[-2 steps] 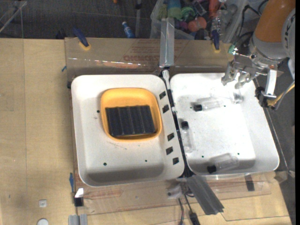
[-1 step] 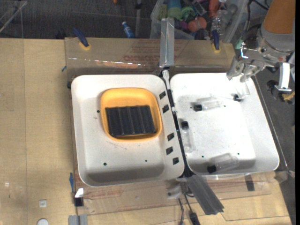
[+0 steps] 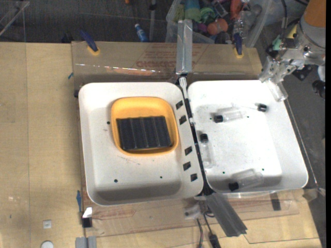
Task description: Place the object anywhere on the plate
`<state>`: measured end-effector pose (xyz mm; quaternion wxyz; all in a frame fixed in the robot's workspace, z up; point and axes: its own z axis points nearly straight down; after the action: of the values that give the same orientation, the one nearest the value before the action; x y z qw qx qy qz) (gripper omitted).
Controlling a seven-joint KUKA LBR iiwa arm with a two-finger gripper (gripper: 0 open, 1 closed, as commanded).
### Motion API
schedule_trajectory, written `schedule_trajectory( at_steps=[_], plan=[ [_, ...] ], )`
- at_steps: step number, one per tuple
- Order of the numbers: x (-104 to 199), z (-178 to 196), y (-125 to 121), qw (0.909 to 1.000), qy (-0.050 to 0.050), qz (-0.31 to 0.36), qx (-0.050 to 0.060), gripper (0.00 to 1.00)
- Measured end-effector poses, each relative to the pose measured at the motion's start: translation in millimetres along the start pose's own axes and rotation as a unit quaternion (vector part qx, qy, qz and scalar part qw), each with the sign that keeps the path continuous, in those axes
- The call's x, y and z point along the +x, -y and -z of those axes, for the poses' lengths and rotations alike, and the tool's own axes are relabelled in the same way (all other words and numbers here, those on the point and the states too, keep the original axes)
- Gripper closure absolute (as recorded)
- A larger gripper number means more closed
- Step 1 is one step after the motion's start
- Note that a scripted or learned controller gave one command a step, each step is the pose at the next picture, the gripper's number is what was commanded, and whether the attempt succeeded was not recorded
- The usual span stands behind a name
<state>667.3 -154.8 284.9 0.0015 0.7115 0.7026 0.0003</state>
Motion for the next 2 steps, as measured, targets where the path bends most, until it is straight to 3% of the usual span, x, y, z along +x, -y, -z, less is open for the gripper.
schedule_trajectory(
  at_steps=[1,2],
  plan=[
    [-36,55,-1,0.9905,0.001,0.138,-0.001,1.0],
    [-69,119,-1,0.9616,0.001,0.275,-0.002,1.0]
  ],
)
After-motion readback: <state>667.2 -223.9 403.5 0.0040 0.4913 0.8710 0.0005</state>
